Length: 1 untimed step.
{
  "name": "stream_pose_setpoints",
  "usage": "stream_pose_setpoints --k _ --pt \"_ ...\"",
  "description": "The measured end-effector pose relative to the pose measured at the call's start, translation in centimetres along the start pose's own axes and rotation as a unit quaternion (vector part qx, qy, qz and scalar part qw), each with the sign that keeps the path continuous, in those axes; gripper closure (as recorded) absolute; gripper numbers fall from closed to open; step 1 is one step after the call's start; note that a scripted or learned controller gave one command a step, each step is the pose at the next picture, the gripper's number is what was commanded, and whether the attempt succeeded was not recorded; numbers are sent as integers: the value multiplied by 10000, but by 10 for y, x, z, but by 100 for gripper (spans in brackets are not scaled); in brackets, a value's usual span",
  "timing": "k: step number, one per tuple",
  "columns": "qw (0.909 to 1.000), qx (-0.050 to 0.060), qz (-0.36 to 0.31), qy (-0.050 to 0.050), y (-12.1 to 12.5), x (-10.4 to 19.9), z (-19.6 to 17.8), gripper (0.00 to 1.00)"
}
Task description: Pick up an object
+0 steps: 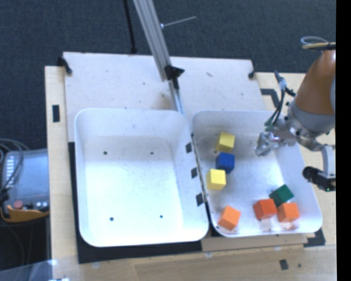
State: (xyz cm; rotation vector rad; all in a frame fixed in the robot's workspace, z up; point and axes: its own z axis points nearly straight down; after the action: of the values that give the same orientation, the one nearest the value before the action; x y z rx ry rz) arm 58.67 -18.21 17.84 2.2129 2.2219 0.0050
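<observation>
Camera view looked down on the surface (57,157) with its two white bins side by side, and the right bin (245,124) served as the landmark for all else. Over its upper right part hung the gripper (264,144), below the arm (316,92) with its orange band; whether it was open or closed could not be told from this angle, and no object showed in it. Inside the right bin, toward its left wall, stood a yellow cube (226,141), a blue cube (225,161) just below it and touching or nearly so, and a second yellow cube (216,179) just below the blue one. Near the bin's lower left corner lay an orange cube (229,217). Near its lower right corner a green block (281,194) sat close against two more orange blocks (264,208) (288,212). Beside the right bin, on its left and touching it, lay the left bin (134,174). A metal strut (155,31) slanted away from the right bin's upper left corner.
</observation>
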Motion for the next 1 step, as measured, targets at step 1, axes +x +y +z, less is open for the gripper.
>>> stream_pose_setpoints --k 1 --pt "10000 2 8 -1 1 -2 -41 100"
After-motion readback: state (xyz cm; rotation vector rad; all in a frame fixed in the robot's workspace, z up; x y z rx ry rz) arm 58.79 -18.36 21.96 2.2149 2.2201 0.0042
